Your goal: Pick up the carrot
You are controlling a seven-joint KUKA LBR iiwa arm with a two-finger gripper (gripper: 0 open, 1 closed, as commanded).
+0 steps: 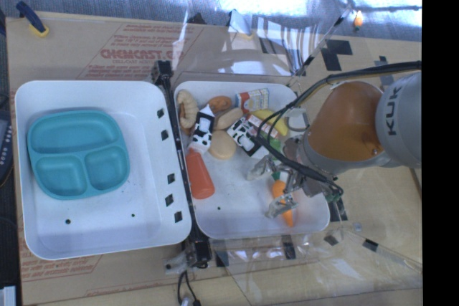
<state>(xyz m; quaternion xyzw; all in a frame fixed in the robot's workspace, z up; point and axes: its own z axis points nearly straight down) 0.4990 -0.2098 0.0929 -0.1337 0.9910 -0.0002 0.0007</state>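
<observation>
The tool (278, 191) hangs low in the right bin (237, 222), at about five o'clock of its floor, and the carrot (282, 201) shows between its two metal fingers (259, 168), so it looks clamped on the carrot. The carrot is small and orange, near the bin's front wall. At nine o'clock from it lies an orange-red bottle (199, 173) along the left wall. Toward eleven o'clock sit a black-and-white cow toy (204, 131), a tan cookie (223, 146) and a bagel (188, 111). At twelve o'clock is a yellow piece (270, 120). The left bin (93, 233) holds a teal divided plate (77, 153).
</observation>
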